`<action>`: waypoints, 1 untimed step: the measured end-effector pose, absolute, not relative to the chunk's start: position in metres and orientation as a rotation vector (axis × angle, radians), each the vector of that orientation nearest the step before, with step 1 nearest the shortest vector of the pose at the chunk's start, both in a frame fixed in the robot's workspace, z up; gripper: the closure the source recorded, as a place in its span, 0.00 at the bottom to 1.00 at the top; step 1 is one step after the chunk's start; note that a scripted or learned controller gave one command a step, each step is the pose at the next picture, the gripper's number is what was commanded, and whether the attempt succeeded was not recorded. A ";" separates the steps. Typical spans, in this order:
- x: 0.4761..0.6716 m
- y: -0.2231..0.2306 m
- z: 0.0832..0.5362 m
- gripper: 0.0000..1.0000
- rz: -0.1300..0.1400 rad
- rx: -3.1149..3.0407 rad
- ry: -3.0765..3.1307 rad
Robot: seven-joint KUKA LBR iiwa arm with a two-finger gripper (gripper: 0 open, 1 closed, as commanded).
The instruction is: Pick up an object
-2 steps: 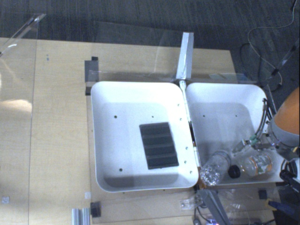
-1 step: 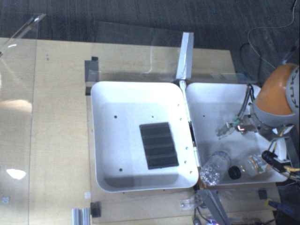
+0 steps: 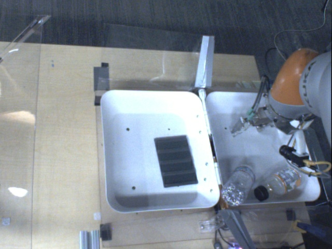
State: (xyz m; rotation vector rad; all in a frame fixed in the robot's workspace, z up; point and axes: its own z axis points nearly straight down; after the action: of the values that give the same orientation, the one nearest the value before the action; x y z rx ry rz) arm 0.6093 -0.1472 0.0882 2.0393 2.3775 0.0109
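Two clear plastic bottles (image 3: 237, 185) (image 3: 280, 183) are lying at the near edge of the right bin (image 3: 228, 139), well below the gripper (image 3: 244, 123), which is hanging apart from them over the bin's middle. Whether the gripper is clenched, I cannot tell. One bottle is showing a black cap. A dark ribbed slab (image 3: 176, 161) is lying in the left bin (image 3: 119, 139).

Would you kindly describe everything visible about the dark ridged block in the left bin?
The dark ridged block is a flat, near-black rectangle crossed by several parallel grooves, matte like rubber or plastic. It lies flat on the floor of the left bin, right of centre, slightly skewed to the bin's walls. Nothing else touches it.
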 end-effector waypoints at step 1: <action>0.527 -0.199 0.089 0.00 0.007 2.067 2.351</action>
State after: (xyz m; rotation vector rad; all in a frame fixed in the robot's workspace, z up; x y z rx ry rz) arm 0.5271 -0.1994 0.0893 2.0672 2.3510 0.0069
